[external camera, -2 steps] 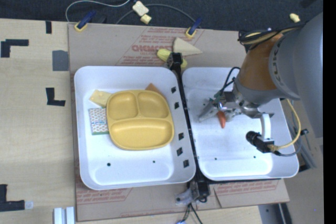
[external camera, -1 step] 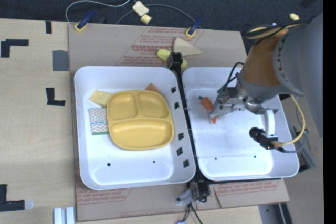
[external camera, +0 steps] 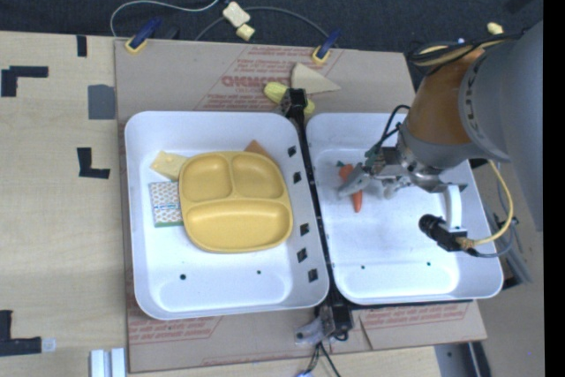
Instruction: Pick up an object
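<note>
My gripper (external camera: 357, 183) hangs low in the right bin (external camera: 397, 278), near its upper left part, with the grey arm and orange band (external camera: 441, 106) coming in from the right. A small orange carrot-like piece (external camera: 357, 200) lies right under the fingertips, and a second orange bit (external camera: 343, 166) sits just above them. The fingers reach down around this spot, and their spacing is hard to read. In the left bin (external camera: 221, 291) rests a yellow divided plate (external camera: 236, 199).
A pale yellow wedge (external camera: 166, 163) and a small patterned card (external camera: 164, 203) lie left of the plate, and a brown piece (external camera: 257, 148) peeks out behind it. A black clip (external camera: 297, 101) and yellow bits sit above the bins' divider. A black cable connector (external camera: 439, 232) hangs over the right bin.
</note>
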